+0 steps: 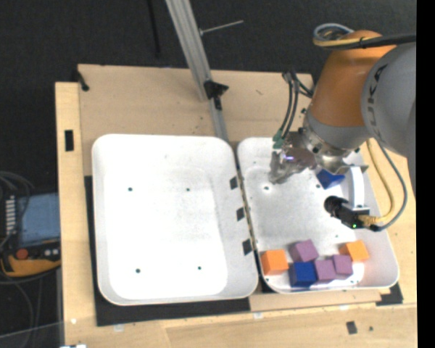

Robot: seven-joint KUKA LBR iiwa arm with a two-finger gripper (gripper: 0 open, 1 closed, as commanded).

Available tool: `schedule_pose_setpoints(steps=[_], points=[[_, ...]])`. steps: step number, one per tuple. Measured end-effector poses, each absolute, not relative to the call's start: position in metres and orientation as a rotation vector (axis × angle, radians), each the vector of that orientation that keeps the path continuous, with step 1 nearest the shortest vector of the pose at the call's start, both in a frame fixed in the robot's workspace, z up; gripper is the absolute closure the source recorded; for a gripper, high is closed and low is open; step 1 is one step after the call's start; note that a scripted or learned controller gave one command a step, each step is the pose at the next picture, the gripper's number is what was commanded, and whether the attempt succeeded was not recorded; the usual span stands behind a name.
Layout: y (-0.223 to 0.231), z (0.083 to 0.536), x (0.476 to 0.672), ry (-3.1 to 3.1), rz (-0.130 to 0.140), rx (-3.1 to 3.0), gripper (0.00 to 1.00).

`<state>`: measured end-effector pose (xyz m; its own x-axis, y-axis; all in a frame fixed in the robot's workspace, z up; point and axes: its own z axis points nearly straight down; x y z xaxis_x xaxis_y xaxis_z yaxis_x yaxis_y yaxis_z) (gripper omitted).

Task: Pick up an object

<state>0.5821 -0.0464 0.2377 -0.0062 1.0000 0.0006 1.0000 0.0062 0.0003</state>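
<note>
The gripper (281, 167) hangs low over the far left part of the right bin (275, 212), close to the wall it shares with the left bin (167, 216); its metal end is blurred and seen from above, so whether it is spread, pressed together or pinching anything cannot be told. The nearest loose thing is a blue block (329, 177) lying just to the gripper's right, partly tucked under the wrist and the grey-and-orange arm (355, 85), so only part of it shows. The other blocks sit well apart from the gripper, bunched along the near edge of the right bin: an orange block (275, 261) at the left, a dark blue block (302, 274) beside it, a purple block (303, 251) just behind those two, then two more purple blocks (333, 267) touching each other, and a second orange block (357, 250) at the right end. The middle floor of the right bin is bare white with faint specks. The left bin shows a white floor with four small dark dots and light grey speckling. A black fitting with a small green light (343, 212) and cables hangs off the arm over the right side of the right bin and covers part of its floor and a white piece (358, 185) along its right wall. The upper arm is cut off by the frame at the top right.
</note>
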Motion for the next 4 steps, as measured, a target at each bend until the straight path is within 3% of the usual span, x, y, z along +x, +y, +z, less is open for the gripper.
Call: schedule_pose_setpoints(steps=[1, 3, 4], points=[[-0.001, 0.233, 0.586, -2.227, 0.001, -2.214, 1.00], [0.097, 0.232, 0.616, -2.229, -0.001, -2.215, 1.00], [0.093, 0.233, 0.615, -2.227, 0.003, -2.218, 0.00]])
